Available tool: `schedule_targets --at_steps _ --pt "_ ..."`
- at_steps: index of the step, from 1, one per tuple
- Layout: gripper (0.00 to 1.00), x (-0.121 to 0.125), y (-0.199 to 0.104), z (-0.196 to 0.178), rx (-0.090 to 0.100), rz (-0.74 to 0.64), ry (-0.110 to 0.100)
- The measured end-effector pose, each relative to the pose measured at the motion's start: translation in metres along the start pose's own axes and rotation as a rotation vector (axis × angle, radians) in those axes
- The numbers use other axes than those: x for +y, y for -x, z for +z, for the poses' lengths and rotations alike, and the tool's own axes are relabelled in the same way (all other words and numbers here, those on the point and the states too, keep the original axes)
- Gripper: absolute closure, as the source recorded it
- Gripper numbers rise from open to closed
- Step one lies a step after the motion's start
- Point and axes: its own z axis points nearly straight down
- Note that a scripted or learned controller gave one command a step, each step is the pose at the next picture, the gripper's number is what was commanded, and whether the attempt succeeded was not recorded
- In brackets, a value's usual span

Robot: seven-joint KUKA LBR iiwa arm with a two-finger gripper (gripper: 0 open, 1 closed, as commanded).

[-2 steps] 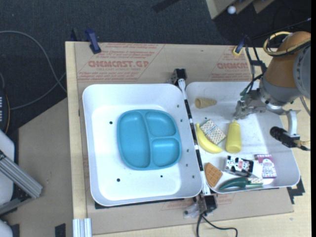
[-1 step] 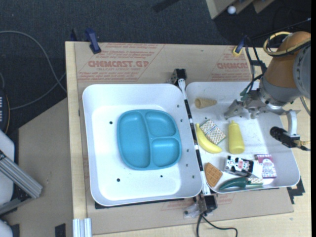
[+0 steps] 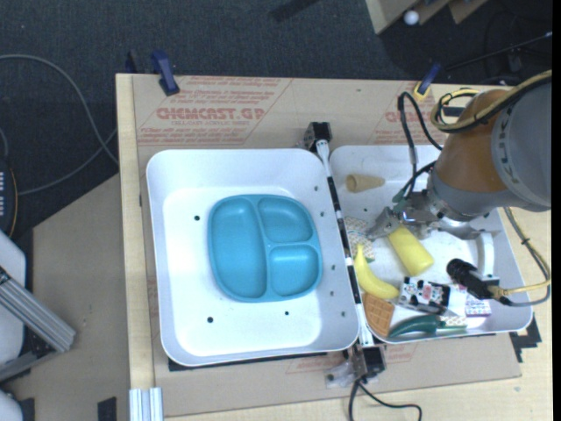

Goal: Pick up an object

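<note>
My gripper (image 3: 396,218) hangs low over the middle of the right bin (image 3: 377,158), below the orange band of the arm. Just under it and to its right lies a yellow block (image 3: 410,250), close to or touching the gripper. A banana (image 3: 369,276) curves along the bin's left wall. A small tan piece (image 3: 363,182) rests toward the back of the bin. Near the front lie a waffle-patterned orange piece (image 3: 378,313), a green-handled tool (image 3: 422,325) and a small black, white and red item (image 3: 425,294). I see nothing held.
The left bin (image 3: 175,235) holds a blue divided plate (image 3: 263,246) in its middle. A ridge (image 3: 337,226) separates the two bins. The arm covers the right bin's far right part. Blue clamps sit at the bench's back corners.
</note>
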Motion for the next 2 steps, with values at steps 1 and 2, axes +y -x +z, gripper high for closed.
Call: schedule_targets --at_steps 1,2 --pt "1.00 0.000 0.001 -0.010 -0.001 0.001 0.002" --pt "1.00 0.015 -0.070 -0.101 0.000 0.000 0.002"
